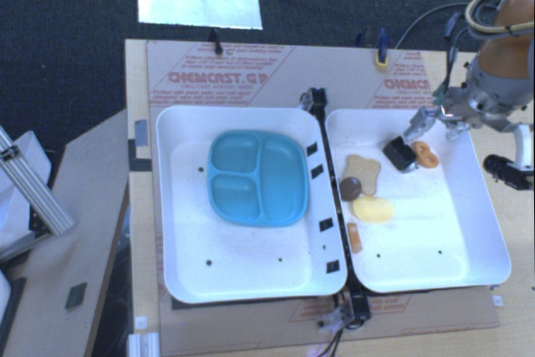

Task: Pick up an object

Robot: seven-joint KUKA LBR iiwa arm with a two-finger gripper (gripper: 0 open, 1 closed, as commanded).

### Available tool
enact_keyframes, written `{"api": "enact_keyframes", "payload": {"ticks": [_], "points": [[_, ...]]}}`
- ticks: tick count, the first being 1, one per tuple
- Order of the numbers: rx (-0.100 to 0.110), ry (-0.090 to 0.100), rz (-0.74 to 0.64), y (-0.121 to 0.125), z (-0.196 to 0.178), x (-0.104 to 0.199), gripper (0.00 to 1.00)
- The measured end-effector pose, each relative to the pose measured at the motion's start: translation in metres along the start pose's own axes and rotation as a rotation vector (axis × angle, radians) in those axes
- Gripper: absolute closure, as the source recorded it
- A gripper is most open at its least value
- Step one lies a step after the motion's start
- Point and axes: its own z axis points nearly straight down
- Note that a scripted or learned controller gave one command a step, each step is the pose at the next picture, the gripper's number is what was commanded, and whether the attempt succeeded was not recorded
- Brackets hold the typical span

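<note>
On a cardboard-covered bench [251, 75] over dark carpet [67, 12]: right bin [435, 238], white and shallow. Touching its left side, left bin [184, 263] with a blue divided plate [255, 178]. Above the right bin's far right corner, gripper [437, 128], fingers apart, clamped on nothing. Inside, near its far edge, black block [399, 155] beside orange ring [425, 155]. Nothing lifted yet; descent, grasp and lift remaining.
</note>
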Motion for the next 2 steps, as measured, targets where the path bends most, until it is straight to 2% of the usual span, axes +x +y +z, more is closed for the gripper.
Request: {"api": "enact_keyframes", "payload": {"ticks": [2], "points": [[0.001, 0.000, -0.004, 0.005, 0.084, 0.006, 0.00]]}}
